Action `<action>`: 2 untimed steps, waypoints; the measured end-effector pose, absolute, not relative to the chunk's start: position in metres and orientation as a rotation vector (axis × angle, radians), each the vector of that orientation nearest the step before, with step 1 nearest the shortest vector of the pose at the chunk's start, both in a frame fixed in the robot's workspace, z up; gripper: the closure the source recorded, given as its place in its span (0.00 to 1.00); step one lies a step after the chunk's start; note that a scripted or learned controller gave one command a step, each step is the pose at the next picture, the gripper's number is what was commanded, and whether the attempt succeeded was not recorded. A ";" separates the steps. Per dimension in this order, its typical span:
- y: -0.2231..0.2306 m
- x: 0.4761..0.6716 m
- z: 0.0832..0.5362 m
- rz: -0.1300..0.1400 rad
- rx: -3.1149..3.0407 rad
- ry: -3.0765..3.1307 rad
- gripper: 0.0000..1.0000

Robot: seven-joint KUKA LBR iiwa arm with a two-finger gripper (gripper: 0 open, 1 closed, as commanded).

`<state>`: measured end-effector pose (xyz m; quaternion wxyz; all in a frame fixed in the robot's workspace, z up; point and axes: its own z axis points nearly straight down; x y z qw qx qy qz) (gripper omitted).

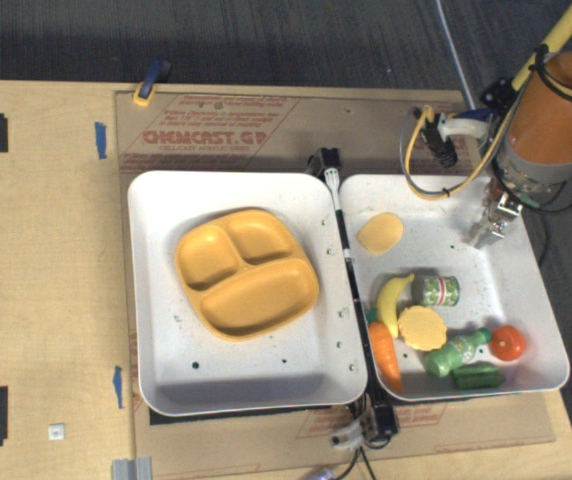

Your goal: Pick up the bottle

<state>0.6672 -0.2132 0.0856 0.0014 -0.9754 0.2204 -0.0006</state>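
The green bottle (455,354) lies on its side near the front of the right bin (526,268), its pale cap pointing toward the tomato (507,343). A yellow disc (422,328) and a dark green vegetable (477,376) touch it. My gripper (492,223) hangs over the back right part of the same bin, well behind the bottle, and is not touching any object. The arm's orange band (556,108) sits above it at the upper right.
The right bin also holds a green can (436,291), a banana (393,301), a carrot (386,355) and a yellow round piece (380,232). In the left bin (156,268) lies a yellow divided plate (247,271). Cables (436,158) loop behind the right bin.
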 end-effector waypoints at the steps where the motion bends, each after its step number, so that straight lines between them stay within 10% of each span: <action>1: -0.223 0.658 0.204 -0.006 -3.113 0.397 1.00; 2: -0.184 0.643 0.086 -0.002 -3.123 0.315 1.00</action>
